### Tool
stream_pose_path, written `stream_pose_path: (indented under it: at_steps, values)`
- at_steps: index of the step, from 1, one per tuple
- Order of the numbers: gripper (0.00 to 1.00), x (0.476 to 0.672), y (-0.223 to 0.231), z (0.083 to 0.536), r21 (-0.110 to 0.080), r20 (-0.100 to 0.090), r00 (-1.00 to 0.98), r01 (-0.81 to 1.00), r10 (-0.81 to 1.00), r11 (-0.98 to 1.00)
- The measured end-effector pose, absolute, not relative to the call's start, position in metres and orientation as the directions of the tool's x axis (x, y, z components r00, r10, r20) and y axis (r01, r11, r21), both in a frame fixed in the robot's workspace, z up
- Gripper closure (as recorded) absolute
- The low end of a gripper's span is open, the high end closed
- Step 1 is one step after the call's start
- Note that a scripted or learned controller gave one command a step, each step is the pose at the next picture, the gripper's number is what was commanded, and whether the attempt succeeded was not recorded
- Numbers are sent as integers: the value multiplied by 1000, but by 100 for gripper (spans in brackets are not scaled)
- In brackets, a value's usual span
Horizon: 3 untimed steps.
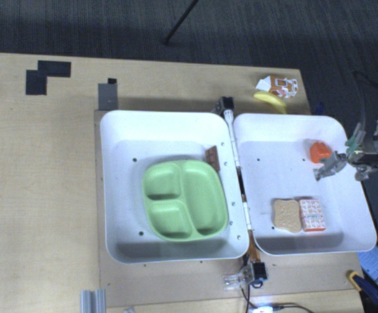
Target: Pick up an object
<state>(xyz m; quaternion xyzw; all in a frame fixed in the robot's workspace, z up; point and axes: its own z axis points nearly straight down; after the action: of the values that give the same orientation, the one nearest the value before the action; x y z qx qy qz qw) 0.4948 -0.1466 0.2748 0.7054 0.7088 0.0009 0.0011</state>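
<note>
The bench [45, 175] carries two shallow white plastic bins side by side, so that items can be lifted from one and set down in the other.

The left bin [120, 135] holds one pale green plastic tray with three compartments [186, 201], lying flat near the bin's centre, and one small brown piece [211, 155] touching the tray's far right corner against the bin wall.

The right bin [267, 149] holds three candidates for the pick:
- one small orange rounded object [319, 152], at the far right;
- one tan slice resembling bread [286, 215], near the near wall;
- one red-and-white patterned flat packet [312, 214], touching the slice on its right.

All three lie loose and accessible from above.

The two-finger gripper [335, 163] hangs over the right bin's right side, just beside the orange object; its position suggests that object is the target. Whether the claw is released or clenched cannot be determined from this view.

Outside the bins, beyond the far rim, lie one yellow curved item [270, 99] and one white-and-orange wrapper [279, 85].
</note>
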Motion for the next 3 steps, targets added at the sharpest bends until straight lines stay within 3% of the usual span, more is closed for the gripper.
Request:
stream_pose_path:
  at_steps: [1, 2, 3]
  values:
    - [0, 486, -187, 187, 0, 0, -2, 1000, 1000, 2]
    - [0, 505, -118, 96, 12, -2, -4, 1000, 1000, 4]
    - [100, 506, -118, 106, 14, -1, -7, 1000, 1000, 7]
